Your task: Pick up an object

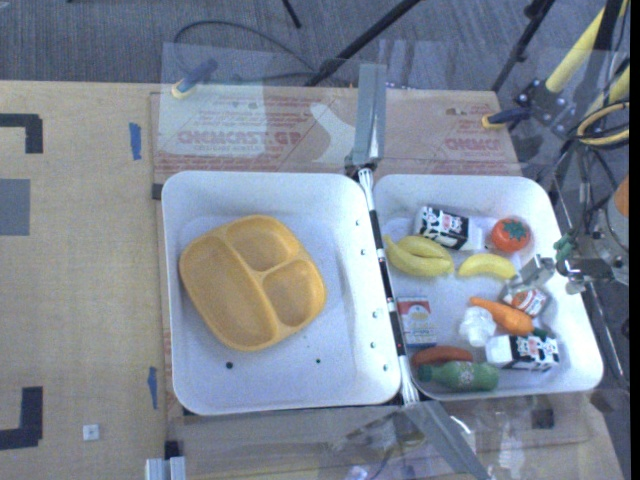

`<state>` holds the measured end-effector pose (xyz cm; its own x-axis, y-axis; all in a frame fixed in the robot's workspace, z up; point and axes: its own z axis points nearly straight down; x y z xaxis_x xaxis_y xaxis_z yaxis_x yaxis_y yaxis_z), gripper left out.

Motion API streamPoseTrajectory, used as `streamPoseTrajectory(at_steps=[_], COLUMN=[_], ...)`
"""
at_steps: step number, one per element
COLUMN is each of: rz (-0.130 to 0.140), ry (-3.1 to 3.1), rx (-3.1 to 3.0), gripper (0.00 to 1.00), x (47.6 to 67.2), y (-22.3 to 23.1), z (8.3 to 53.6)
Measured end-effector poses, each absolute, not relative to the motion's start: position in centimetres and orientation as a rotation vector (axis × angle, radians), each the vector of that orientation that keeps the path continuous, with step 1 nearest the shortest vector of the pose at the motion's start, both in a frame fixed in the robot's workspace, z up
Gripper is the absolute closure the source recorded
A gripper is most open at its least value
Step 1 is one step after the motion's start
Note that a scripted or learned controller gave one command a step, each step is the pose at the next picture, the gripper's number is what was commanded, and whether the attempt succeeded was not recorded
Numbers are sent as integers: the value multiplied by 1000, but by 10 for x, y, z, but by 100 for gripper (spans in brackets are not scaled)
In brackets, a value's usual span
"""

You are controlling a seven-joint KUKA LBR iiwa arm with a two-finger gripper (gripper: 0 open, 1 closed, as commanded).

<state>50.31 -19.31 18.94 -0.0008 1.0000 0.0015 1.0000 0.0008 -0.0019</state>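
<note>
- From my remote station, two shallow white bins sit side by side on the cardboard-covered worktop (80, 268), a layout that, I judge, keeps a crowded source apart from a roomy drop area.
- The left white bin (190, 203) carries a yellow moulded plastic tray with three compartments (252, 282).
- The right white bin (400, 193) holds the candidates: two yellow toy bananas (418, 256), a black-and-white cow-print carton (443, 226), an orange-red toy tomato (510, 234), an orange toy carrot (505, 315) and a green toy vegetable (457, 373) at the near edge.
- My tool (538, 270) hangs at that bin's right side, just beside the carrot; I cannot tell its opening, and nothing shows as gripped.
</note>
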Motion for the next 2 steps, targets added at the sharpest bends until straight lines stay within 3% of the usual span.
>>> streamPoseTrajectory(at_steps=[1,2], rz=[-4,-9], ry=[-2481,-2484], rx=[-1934,-1943], gripper=[0,100], x=[513,515], y=[-200,-202], z=[86,99])
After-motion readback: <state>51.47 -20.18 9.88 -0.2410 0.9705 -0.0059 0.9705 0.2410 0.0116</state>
